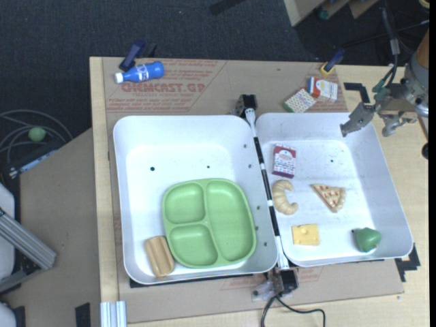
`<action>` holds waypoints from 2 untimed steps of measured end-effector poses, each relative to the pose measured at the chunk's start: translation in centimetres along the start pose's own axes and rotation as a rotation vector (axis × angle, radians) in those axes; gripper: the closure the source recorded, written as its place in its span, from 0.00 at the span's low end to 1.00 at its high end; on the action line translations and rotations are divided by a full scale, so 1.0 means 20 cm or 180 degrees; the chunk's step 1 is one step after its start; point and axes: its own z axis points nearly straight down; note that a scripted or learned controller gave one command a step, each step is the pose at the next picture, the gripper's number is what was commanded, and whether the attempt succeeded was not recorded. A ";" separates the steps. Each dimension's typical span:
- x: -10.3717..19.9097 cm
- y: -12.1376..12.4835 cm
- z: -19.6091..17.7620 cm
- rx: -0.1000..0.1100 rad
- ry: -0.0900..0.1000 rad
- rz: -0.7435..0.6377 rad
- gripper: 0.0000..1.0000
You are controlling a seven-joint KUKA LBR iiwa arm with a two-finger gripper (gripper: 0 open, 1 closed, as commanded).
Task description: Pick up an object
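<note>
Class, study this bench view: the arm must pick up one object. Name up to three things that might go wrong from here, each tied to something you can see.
1. The gripper hangs by the right white bin's upper rim, apart from every item; a descent here might strike the rim.
2. The tan croissant lies near the bins' dividing wall, so fingers may hit the wall.
3. The flat yellow cheese square and pizza slice lie low, and fingers may slide over them.

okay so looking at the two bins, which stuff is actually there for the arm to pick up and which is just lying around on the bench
For picking, in the right bin: red carton, croissant, pizza slice, cheese block, green pepper. In the left bin: green divided plate, bread piece.

Lying about on the bench: blue bottle, small packets.
</note>
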 end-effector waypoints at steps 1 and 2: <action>-0.29 -0.38 0.50 0.0006 -0.0002 0.0007 0.00; 0.01 -0.36 0.34 -0.0007 0.0000 -0.0007 0.00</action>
